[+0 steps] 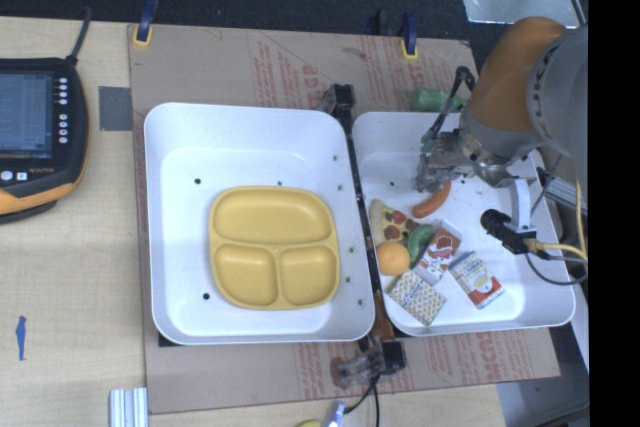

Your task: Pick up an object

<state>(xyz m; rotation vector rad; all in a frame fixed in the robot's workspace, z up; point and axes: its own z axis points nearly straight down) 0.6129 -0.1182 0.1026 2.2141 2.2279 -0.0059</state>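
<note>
My fingers (437,177) are lowered into the right bin (560,310), near that bin's far edge, with the grey arm (515,100) and its orange band reaching in from the right edge of the desk (70,295). Directly below the tips lies a toy sausage (432,203), orange-red, set at a slant on the bin floor; the tips are touching it or just above it, and I cannot tell which. I cannot tell whether my fingers are spread or closed, because the wrist hides them from above. No object is visibly held between them, so I judge the pick as not yet achieved: the approach is done, while the closing, the lift and the check of the hold remain. The other candidates lie toward the near edge of the same bin: a pizza slice (388,218), a green toy vegetable (420,240), an orange ball (393,258), a red-and-white carton (439,254), a second small carton (476,279) and a checked packet (417,298), packed close and partly touching one another. The left bin (175,165) holds a yellow divided tray (273,247) at its centre. A teach pendant (35,135) rests at the left edge of the desk.
</note>
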